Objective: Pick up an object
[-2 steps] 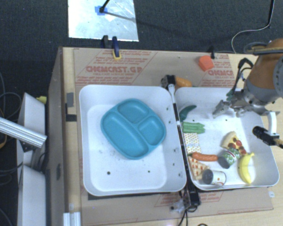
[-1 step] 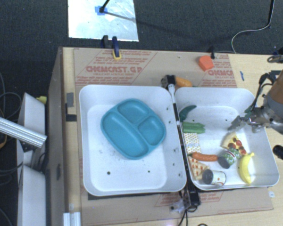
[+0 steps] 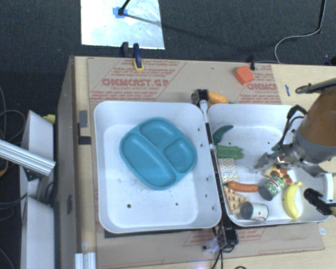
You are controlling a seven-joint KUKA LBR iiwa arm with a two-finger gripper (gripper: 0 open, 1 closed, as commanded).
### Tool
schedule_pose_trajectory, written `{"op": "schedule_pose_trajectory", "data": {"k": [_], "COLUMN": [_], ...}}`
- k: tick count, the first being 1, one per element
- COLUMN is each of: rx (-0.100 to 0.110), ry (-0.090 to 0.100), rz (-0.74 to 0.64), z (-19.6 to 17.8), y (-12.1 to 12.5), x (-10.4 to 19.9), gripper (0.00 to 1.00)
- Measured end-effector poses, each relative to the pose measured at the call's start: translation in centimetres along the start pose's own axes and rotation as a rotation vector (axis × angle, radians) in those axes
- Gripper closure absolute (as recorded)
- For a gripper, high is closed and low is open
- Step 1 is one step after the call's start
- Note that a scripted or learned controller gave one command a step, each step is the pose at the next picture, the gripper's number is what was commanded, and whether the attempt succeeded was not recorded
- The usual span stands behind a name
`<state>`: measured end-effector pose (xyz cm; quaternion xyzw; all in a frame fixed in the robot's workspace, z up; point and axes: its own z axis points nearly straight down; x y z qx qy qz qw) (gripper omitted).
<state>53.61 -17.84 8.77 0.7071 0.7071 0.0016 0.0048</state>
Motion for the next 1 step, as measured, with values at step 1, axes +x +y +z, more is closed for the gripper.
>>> {"op": "schedule_pose_trajectory", "data": {"k": [1], "rx": [0.002], "ry": [0.002], "rz": [-0.004], "z": [-13.7], "y": [7.14], "x": [-2.9], "gripper": [0.0]}}
